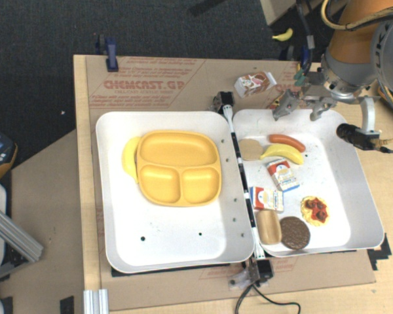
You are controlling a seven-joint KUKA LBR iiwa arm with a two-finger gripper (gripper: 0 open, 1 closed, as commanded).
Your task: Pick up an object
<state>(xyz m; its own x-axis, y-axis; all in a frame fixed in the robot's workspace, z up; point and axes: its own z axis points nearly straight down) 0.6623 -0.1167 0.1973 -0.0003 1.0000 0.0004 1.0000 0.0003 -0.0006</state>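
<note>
We are looking down on a table (150,84) carrying two shallow white bins side by side. The left bin (118,234) is holding a yellow divided tray (179,167) that is lying over a yellow plate (130,157), whose edge is peeking out at the tray's left. The right bin (354,195) is holding the toy food: a hot dog sausage (287,142) near the far end, a banana (283,152) just beside it, a tan round piece (251,149) at the bin's left wall, two small cartons (282,175) and (267,199) toward the middle, a small pizza slice (315,209) nearer the right side, and a dark brown cookie (295,233) touching a tan bread-like piece (269,226) at the near end. Our gripper (300,108) is hanging over the far rim of the right bin, its two fingers spread apart and carrying nothing — the sausage and banana are lying just below it in the view, apart from the fingers. A small printed packet (254,83) is lying on the table outside the bins, beyond the far rim.
</note>
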